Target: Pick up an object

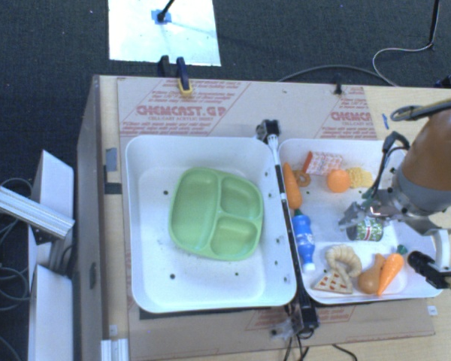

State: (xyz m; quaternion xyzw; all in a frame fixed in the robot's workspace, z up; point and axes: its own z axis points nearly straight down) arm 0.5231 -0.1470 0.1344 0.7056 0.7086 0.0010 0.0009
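While my gripper (pixel 367 215) sits low in the right bin (pixel 321 150), touching a small green-labelled can (pixel 370 231), I can't tell whether it's gripping anything. The can lies on its side near the bin's middle, between the orange ball (pixel 338 180) and the small carrot (pixel 391 271). Risk: round can rolls out as I close, or I snag the neighbours.

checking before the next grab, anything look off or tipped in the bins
Mostly a jumble of toy food in the right bin. The can lies on its side under the gripper, and the blue bottle rests against the divider. The green tray sits flat.
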